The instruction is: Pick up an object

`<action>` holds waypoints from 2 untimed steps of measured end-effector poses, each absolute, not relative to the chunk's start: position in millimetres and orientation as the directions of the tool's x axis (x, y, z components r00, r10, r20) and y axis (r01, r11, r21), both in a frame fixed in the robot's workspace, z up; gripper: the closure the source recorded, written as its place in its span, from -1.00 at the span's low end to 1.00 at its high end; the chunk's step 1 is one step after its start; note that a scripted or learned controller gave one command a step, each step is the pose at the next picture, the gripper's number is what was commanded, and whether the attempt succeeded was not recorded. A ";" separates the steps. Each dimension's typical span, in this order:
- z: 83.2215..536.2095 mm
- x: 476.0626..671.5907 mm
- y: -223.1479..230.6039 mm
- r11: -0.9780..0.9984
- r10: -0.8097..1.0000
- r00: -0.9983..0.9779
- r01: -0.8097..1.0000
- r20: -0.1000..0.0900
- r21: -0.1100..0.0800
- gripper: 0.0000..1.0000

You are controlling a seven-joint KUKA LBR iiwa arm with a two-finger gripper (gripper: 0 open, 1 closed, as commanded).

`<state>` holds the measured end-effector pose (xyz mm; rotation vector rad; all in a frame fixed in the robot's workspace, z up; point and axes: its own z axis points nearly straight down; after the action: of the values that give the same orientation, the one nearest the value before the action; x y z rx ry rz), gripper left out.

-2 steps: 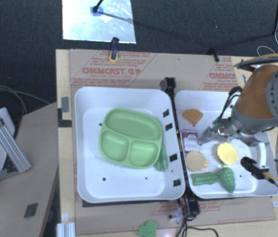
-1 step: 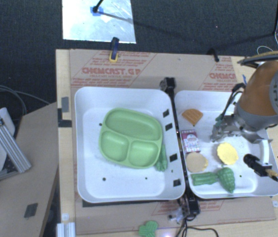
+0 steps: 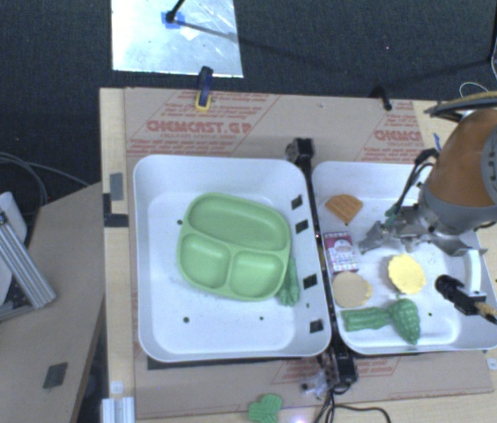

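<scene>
I'm watching the tabletop (image 3: pixel 231 117) sitting on dark carpet (image 3: pixel 37 51). Tool (image 3: pixel 388 233) is hovering over the right bin (image 3: pixel 367 176), and I can't tell its state.

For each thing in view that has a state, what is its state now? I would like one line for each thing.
green divided tray: lying flat in the left bin, its compartments bare
gripper: low over the right bin, holding nothing that I can see
yellow disc: flat in the right bin
green toy: lying on its side near the front wall
</scene>
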<state>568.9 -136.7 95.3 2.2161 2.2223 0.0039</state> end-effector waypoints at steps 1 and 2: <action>83.5 499.6 -162.5 -0.004 1.000 0.004 1.000 0.001 -0.004 -1.00; 94.9 504.2 -160.8 0.001 1.000 -0.001 1.000 0.000 0.004 1.00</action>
<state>504.2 -160.8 94.9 2.2188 2.2200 0.0035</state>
